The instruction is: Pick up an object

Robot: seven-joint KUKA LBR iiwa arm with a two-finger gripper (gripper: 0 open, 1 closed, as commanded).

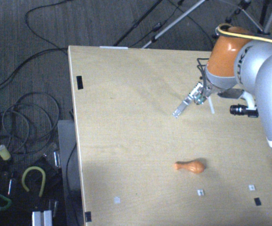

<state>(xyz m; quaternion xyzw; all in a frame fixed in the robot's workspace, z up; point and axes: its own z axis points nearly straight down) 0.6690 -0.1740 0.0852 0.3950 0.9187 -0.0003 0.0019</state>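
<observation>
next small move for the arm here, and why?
Probably shift the pincer toward the camera view's bottom edge, until it is above the small orange pear-shaped object. That object lies alone on the light wooden bench top, well apart from the pincer, with nothing seen between its fingers. Descending now would likely meet bare wood.

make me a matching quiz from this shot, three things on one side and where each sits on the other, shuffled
Things:
1. gripper
2. orange object
3. black mark

Places:
A. near the board's left edge, toward the far side
B. over the board's middle right, at the arm's tip
C. lying on the board, nearer the camera than the arm

Pairs: 1-B, 2-C, 3-A
</observation>
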